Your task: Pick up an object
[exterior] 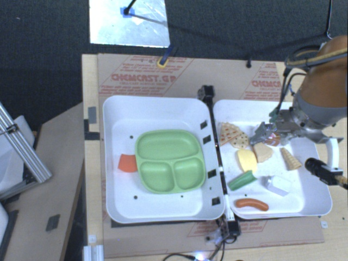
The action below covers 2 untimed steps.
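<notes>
Here the gripper (265,133) hangs low in the right bin (315,200), above the bread slice (263,153) beside the waffle (232,135); finger state I cannot tell

Even overhead light, soft shadows; glare on the foil sheet (129,14); the picture seems slightly soft.

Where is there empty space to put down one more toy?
Left bin: bare floor along the top, between the back wall and the green tray, plus the corner below the orange block. The tray's three sections hold nothing. Right bin is crowded: gripper, waffle, sausage, other toy food.
</notes>
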Each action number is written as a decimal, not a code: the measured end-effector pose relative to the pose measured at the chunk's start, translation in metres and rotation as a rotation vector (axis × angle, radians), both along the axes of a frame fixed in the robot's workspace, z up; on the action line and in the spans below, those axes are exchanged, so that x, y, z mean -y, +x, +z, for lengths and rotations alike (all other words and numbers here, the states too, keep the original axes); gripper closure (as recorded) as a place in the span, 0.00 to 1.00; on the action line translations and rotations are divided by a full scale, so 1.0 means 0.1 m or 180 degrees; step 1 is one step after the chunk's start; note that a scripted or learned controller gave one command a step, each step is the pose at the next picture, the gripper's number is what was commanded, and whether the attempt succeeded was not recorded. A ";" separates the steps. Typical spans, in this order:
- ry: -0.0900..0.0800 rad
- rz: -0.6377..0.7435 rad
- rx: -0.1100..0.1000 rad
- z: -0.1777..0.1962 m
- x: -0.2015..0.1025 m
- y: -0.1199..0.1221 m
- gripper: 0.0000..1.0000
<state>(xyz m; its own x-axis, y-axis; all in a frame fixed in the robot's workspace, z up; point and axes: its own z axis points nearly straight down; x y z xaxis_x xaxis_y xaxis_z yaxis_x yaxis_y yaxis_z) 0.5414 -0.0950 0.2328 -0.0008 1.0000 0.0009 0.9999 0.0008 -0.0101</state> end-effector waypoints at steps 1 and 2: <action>-0.0003 0.0007 0.0037 0.06 0.00 0.02 0.00; -0.0002 0.0000 0.0024 -0.39 0.06 0.05 0.00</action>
<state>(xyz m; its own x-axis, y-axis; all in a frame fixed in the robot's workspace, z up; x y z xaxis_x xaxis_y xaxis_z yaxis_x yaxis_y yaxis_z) 0.5465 -0.1014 0.1936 -0.0009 1.0000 0.0004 1.0000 0.0009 -0.0025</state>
